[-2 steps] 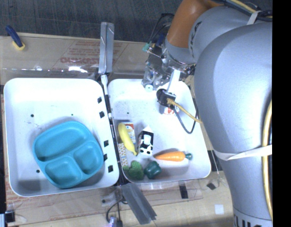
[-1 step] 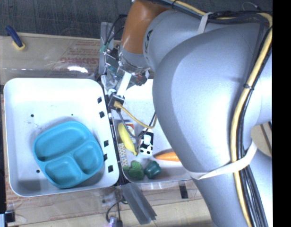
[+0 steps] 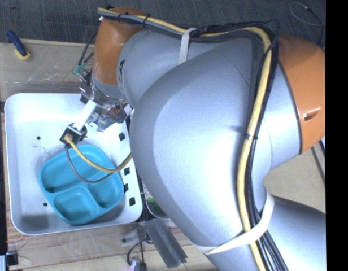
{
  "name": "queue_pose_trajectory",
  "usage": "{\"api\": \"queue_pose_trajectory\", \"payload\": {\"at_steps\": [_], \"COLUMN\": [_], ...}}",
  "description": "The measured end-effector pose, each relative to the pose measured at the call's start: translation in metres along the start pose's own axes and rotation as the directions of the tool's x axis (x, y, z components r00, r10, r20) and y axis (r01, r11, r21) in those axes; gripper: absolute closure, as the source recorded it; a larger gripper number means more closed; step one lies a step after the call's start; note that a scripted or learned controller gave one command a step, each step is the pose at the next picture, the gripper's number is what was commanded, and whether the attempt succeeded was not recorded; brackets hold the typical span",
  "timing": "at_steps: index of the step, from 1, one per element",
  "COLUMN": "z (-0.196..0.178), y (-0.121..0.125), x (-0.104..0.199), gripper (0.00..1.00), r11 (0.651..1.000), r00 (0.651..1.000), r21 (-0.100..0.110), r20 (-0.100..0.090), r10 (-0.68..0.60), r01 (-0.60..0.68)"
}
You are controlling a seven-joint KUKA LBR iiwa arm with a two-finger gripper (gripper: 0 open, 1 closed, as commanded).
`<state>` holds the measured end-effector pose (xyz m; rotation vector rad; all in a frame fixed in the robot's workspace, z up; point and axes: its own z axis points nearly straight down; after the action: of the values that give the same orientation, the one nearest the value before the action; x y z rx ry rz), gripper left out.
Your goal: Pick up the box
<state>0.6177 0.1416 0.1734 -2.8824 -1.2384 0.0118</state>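
Note:
My gripper (image 3: 104, 115) hangs over the back right part of the left white bin (image 3: 16, 123), just beyond a blue dish. Its fingers are buried among brackets and cables. The grey arm, with its orange band near the top, reaches in from the right and covers nearly all of the right bin. A blue three-section dish (image 3: 78, 188) lies in the front half of the left bin, just in front of and below the gripper. I cannot make out anything between the fingers.
A small blue and yellow tool (image 3: 17, 44) lies on the bench at the far left corner. A sliver of something green (image 3: 149, 203) peeks out under the arm by the wall between the bins. Bare white floor shows along the left bin's back and left side.

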Motion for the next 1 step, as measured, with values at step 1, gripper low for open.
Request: {"api": "queue_pose_trajectory", "payload": {"at_steps": [1], "z": [-0.0209], "y": [-0.0535], "x": [0.0542], "gripper": [1.00], "r11": [0.992], "r00": [0.992], "r21": [-0.004], "r20": [-0.001], "r10": [-0.129], "r01": [0.129]}}
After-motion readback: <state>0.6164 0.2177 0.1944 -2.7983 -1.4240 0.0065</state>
